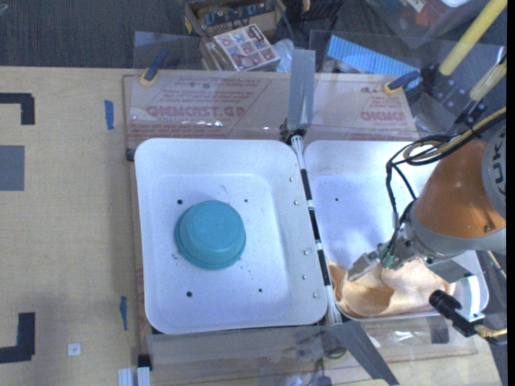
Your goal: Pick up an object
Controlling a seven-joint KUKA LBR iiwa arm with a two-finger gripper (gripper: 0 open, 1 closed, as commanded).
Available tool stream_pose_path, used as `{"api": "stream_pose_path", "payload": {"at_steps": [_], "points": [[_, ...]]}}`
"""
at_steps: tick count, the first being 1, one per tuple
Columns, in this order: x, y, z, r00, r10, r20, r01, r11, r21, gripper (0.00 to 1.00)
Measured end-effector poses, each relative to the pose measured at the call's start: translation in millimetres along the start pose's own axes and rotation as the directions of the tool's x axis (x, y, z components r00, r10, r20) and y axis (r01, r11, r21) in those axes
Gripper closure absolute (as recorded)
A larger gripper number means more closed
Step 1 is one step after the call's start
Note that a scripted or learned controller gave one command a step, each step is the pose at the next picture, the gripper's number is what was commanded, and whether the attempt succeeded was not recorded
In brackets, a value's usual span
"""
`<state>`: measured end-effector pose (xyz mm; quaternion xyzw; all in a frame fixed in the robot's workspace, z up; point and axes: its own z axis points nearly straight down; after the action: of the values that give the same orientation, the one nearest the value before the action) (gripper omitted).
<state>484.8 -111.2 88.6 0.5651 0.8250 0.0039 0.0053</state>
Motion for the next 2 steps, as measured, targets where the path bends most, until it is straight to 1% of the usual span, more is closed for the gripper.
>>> {"api": "stream_pose_path", "payload": {"at_steps": [1, 2], "points": [[-2.9, 0.4, -7.8, 1.0, 0.004, 0.0, -0.004, 1.0, -0.002, 1.0], [-2.9, 0.5, -7.9, 1.0, 0.004, 0.0, -0.004, 1.0, -0.002, 0.0]]}}
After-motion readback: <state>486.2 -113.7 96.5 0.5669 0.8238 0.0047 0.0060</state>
